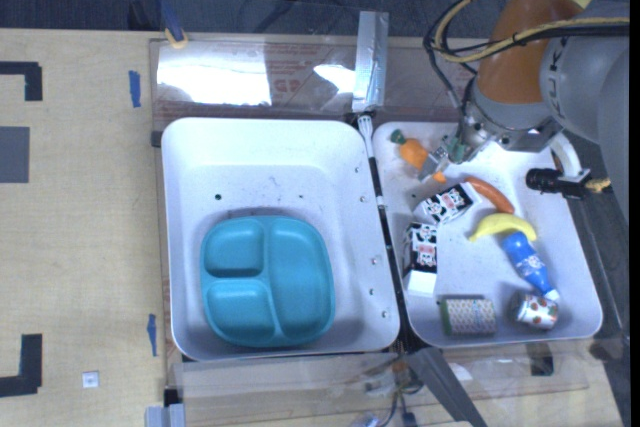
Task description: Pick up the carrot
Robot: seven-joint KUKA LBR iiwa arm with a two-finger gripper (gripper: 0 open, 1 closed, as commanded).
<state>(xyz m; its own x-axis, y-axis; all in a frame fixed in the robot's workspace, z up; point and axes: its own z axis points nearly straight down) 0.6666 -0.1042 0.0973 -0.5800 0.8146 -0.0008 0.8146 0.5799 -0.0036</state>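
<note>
From the overhead camera, we see the gripper (447, 158) lowered into the right bin (585, 260) just beside the carrot (409, 152), which lies near the bin's far left corner; we judge it is lining up a grasp. We cannot tell how its jaws stand. The carrot's long axis seems to run diagonally, green top toward the far corner, though it is small.
</note>
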